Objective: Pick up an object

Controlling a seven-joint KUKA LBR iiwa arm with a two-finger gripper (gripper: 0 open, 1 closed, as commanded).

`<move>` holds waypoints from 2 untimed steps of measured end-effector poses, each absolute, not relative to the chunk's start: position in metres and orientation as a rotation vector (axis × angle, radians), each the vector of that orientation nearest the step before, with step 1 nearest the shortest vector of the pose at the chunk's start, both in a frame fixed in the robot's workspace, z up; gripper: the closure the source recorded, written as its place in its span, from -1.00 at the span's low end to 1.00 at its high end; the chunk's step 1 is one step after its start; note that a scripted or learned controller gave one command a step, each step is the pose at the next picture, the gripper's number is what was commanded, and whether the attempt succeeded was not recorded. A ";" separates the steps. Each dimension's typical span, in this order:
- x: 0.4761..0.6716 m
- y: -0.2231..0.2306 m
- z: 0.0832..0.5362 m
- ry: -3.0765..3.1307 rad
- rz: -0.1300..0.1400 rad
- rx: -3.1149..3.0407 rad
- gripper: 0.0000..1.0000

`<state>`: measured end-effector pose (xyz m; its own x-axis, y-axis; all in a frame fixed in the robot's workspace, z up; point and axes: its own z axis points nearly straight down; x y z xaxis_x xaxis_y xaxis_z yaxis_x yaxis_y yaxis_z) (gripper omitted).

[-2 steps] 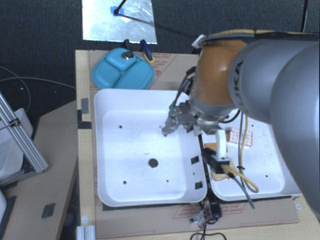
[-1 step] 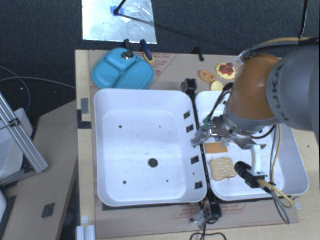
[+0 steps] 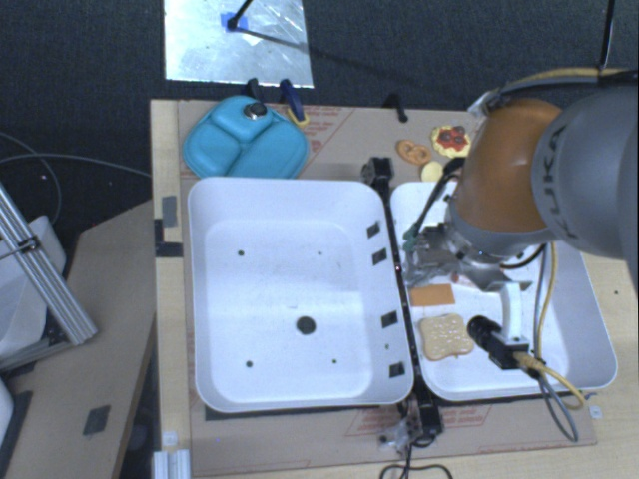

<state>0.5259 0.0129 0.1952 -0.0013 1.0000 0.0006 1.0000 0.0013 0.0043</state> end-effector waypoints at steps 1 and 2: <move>0.485 0.048 0.183 2.231 -0.001 2.217 1.00; 0.535 0.145 0.288 2.231 0.023 2.202 1.00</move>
<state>0.5353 0.1445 0.2876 -0.0133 0.9999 0.0057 0.9998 0.0133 0.0151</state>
